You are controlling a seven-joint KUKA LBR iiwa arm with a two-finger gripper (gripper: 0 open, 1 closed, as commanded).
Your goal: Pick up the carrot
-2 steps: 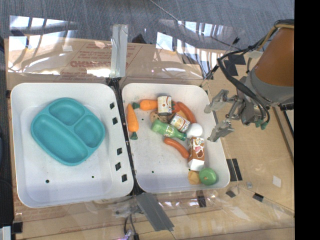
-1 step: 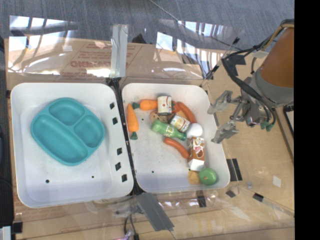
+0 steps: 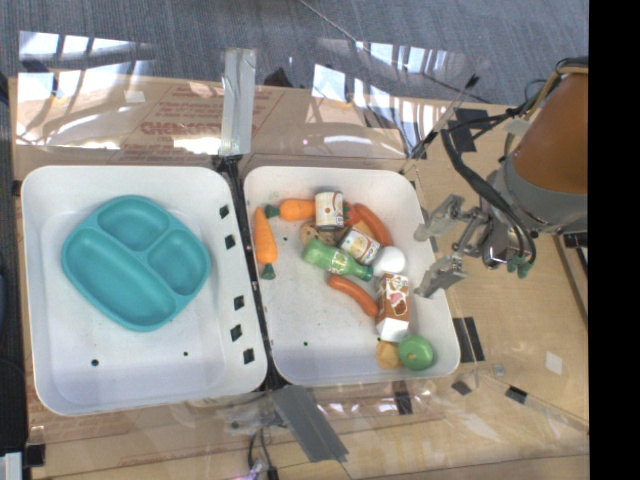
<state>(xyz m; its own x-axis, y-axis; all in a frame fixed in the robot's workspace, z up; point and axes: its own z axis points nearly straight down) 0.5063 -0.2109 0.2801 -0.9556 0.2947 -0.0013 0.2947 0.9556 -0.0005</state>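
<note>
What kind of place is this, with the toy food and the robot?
Probably a robot lab's test bench, not a kitchen. A robot arm with a gripper hangs beside two white bins; one holds toy food like a carrot, the other a teal divided plate.

The arm [image 3: 555, 138] is cut off by the right side of the view, so just its orange band and wrist show. The labels on the two small cans [image 3: 330, 209] and on the carton [image 3: 394, 306] are too small to read. A brownish item [image 3: 309, 234] behind the green bottle [image 3: 336, 261] is mostly hidden and cannot be identified. Glare on the clear sheet [image 3: 200, 98] beyond the bins blurs the printed cardboard [image 3: 175, 123] under it.
</note>
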